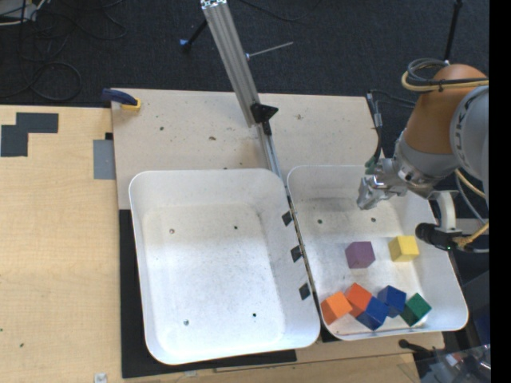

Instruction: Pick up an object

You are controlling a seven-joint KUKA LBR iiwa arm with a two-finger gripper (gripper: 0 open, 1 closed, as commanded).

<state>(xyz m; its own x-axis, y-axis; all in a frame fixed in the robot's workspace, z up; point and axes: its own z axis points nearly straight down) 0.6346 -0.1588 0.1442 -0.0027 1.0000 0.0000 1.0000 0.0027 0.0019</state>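
The gripper (370,195) hangs over the right bin (327,183); how far its fingers are open, I cannot tell. Nothing is visibly held. The cubes lie at its six o'clock: purple (360,254), yellow (404,248), and a cluster (375,304) by the near rim.

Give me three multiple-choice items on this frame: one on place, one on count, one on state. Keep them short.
1. Where are the blocks?
A. left bin
B. right bin
C. on the bench outside the bins

2. How many blue blocks are there?
A. none
B. two
C. four

3. How does the gripper stand to the purple block?
A. above the bin floor, apart from it
B. clamped on it
C. pressing it against the green block

Answers:
1 B: every block lies in the right bin, most near its front edge.
2 B: two blue blocks sit between the orange blocks and the green block.
3 A: the gripper is farther back than the purple block, with bare bin floor between them.
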